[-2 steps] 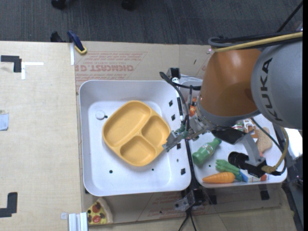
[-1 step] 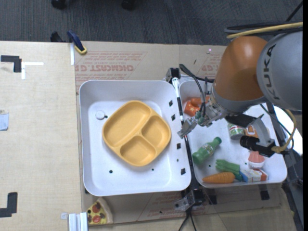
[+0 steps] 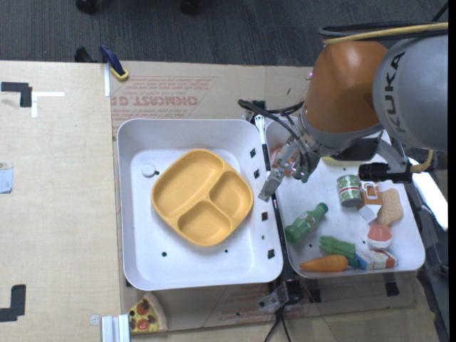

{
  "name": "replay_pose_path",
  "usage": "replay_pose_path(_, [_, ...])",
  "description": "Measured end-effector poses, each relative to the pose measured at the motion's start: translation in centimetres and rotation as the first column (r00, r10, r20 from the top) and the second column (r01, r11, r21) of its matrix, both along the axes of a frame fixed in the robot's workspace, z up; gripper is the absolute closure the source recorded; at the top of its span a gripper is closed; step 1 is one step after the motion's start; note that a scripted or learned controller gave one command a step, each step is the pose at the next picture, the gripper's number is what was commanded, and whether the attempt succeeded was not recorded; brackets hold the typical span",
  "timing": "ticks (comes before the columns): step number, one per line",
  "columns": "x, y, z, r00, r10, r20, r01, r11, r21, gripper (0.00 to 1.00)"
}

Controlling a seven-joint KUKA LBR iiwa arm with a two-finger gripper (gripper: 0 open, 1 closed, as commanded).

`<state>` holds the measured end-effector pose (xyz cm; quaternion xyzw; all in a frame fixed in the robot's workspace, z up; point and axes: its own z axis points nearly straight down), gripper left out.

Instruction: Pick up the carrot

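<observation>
The carrot (image 3: 324, 263) lies untouched at the right bin's (image 3: 417, 251) near edge, just beside a green vegetable (image 3: 336, 246). The gripper (image 3: 279, 177) hangs near the bins' shared rim, well apart from it and holding nothing; this looks like the approach step. Next, it must travel over the carrot and descend. The wrist hides the bin's far corner.

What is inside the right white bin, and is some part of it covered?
In the right bin: carrot, green bottle, small can, bread piece, other small items. The arm covers its far part, so anything there is hidden.
</observation>
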<state>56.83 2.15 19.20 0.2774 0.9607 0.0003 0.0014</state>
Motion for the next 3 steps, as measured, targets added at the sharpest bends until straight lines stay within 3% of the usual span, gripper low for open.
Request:
replay_pose_path(1, [-2.0, 4.7, 0.3, 0.980, 0.200, -0.002, -0.200, 0.980, 0.000, 0.00])
replay_pose_path(2, [-0.3, 3.7, 0.0, 0.940, 0.342, 0.000, -0.342, 0.940, 0.000, 0.00])
replay_pose_path(3, [-0.2, 8.1, -9.2, 0.851, 0.526, 0.003, -0.526, 0.851, -0.001, 0.00])
